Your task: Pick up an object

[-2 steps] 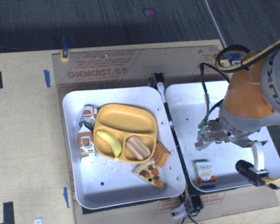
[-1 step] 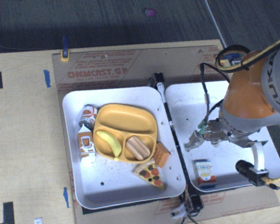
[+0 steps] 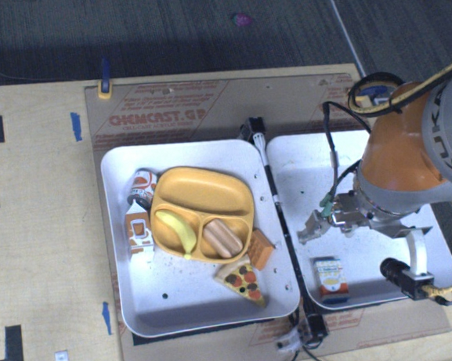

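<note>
My gripper hangs over the middle of the right bin, reaching in from the right under the orange band. A small white and orange carton lies in that bin just below and slightly right of the gripper, apart from it. In the left bin sits a yellow divided plate holding a banana and a hot dog. Beside the plate lie a pizza slice, an orange-brown wedge, a can and an orange and white box.
A black bar runs between the two bins. The arm's body covers the right bin's right part. Black cables loop above the gripper. The bins rest on a brown board on the bench.
</note>
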### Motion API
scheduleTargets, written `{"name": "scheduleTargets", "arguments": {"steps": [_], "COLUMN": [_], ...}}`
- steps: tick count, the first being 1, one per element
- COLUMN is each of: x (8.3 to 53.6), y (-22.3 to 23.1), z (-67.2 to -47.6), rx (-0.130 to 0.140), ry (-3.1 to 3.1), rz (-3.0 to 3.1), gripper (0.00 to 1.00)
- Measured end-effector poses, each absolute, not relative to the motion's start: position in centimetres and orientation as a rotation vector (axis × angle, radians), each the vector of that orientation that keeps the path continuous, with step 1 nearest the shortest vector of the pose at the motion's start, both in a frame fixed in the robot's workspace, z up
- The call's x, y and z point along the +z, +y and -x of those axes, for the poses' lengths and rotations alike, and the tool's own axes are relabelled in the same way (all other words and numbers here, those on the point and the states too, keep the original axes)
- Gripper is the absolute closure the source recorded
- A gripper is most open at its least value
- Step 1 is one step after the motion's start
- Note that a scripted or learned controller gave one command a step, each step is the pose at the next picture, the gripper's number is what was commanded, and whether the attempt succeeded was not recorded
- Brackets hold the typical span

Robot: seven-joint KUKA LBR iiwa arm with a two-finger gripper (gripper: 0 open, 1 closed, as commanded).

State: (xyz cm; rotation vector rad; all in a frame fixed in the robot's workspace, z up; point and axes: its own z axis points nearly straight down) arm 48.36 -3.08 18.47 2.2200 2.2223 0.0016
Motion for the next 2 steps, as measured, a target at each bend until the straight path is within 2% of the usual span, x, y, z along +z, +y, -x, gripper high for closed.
{"name": "scheduleTargets", "arguments": {"steps": [1, 2], "x": [9.37, 9.04], "y": [-8.8, -9.11], "z": [-47.99, -48.13], "rx": [0.001, 0.009], "ry": [2.221, 2.222], "rz": [-2.22, -2.221], "gripper": [0.0, 0.0]}}
